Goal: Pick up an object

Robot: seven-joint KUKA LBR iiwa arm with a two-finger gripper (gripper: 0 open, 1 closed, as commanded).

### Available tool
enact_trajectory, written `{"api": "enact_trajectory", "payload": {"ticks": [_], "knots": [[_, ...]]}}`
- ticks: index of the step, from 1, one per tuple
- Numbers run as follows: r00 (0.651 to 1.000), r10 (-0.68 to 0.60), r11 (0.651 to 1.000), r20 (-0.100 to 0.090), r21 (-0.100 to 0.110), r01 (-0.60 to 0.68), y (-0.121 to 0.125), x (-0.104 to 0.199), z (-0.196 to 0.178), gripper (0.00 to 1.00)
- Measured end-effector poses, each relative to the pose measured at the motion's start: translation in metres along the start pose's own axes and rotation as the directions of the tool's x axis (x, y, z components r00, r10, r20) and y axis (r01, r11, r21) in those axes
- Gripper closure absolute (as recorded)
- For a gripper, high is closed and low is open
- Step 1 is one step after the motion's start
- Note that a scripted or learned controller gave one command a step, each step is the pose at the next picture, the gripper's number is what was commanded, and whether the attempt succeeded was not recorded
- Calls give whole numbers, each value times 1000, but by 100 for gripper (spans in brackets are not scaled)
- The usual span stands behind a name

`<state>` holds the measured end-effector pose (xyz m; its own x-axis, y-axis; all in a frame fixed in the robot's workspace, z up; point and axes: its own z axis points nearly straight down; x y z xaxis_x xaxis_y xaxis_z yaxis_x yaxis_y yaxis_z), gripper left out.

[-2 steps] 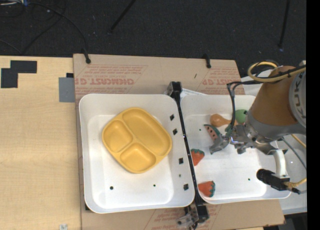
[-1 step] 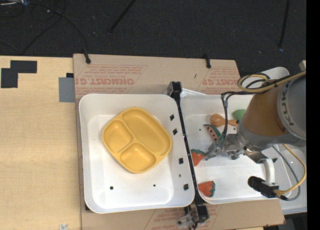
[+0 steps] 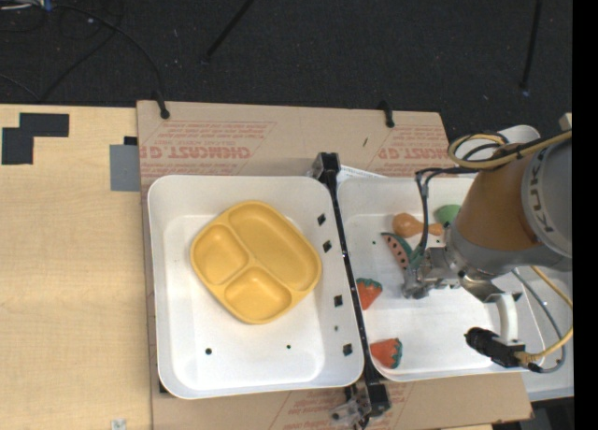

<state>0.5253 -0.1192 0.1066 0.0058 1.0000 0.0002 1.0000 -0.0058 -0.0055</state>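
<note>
My gripper [image 3: 414, 286] is down in the right bin [image 3: 439, 367], hanging from the grey arm with its orange band [image 3: 491, 218]. Just left of it lies a red strawberry-like piece [image 3: 368, 293]. A thin watermelon slice [image 3: 400, 249] rests slightly above and left of the gripper. Behind that sit an orange rounded piece [image 3: 409, 224] and a green piece [image 3: 448, 214], partly hidden by the arm. Another red and green piece [image 3: 387, 351] lies at the bin's front edge. Nothing can be seen between the fingers.
The left bin [image 3: 177, 344] holds a yellow divided plate [image 3: 254, 260]. A black divider [image 3: 344, 279] runs between the two bins. Cables and a black fitting [image 3: 492, 344] hang from the arm over the right bin's front right corner.
</note>
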Motion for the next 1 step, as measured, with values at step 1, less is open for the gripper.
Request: {"api": "enact_trajectory", "payload": {"ticks": [1], "knots": [[1000, -2, 1000, 0, -6, 2, -9, -4, -56, 100]]}}
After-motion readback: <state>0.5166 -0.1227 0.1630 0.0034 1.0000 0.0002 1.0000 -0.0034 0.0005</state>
